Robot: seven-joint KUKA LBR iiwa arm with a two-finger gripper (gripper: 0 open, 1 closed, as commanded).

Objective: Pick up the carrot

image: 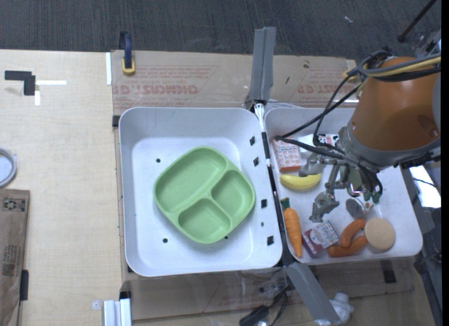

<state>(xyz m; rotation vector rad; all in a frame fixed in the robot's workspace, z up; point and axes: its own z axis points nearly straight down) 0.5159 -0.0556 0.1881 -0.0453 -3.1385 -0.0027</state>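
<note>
Gripper (324,209) hangs low over the right bin (410,247), pointing down among the items there; nothing is seen between its fingers, and I cannot tell whether they stand apart or together. Carrot (292,230) lies just left of the gripper, along the bin's left wall, apart from it. Banana (300,180) lies above the carrot. Left bin (133,198) holds a green divided plate (203,195).
</note>
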